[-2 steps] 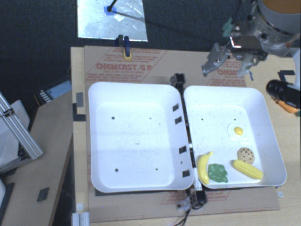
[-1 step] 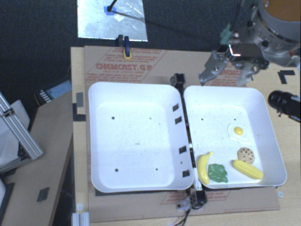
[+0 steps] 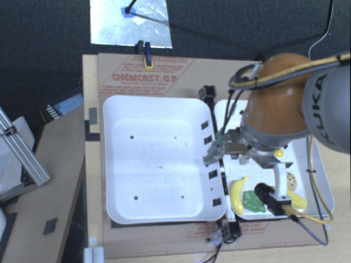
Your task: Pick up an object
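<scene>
Yellow banana point(image 3: 237, 195) lies beside a green scrap point(image 3: 252, 201) in the right-hand bin point(image 3: 320, 179). Tool point(image 3: 215, 151) hangs at the wall between bins; we cannot tell whether it is open or closed. Judged step: approach. Next: shift toward banana, descend.

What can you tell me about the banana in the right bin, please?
The banana is yellow, smooth and curved, plastic by its look, and whole. It lies flat in the right bin, in the corner at the view's lower left, along the wall. A green thing lies against it on the view's right.
</scene>
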`<state>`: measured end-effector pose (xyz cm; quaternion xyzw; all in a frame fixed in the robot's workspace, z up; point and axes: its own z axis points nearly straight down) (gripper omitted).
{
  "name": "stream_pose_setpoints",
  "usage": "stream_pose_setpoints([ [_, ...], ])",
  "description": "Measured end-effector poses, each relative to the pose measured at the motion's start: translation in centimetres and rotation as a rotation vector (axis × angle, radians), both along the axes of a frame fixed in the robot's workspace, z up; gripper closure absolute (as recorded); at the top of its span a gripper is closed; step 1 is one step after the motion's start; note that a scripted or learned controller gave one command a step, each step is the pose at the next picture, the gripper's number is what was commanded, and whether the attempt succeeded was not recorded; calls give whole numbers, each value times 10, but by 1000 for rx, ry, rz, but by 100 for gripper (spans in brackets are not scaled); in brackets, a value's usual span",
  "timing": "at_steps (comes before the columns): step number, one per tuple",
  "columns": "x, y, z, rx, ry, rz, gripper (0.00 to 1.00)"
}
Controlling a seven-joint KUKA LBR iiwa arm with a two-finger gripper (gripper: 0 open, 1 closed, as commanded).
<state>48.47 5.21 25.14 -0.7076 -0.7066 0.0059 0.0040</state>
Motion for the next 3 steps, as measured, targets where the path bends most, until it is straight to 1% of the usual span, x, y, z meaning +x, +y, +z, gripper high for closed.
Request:
stream_pose_setpoints([
  [1, 3, 33, 122, 7, -28, 10, 0],
  [2, 2, 106, 187, 8, -23, 14, 0],
  [3, 2, 158, 288, 10, -26, 11, 0],
])
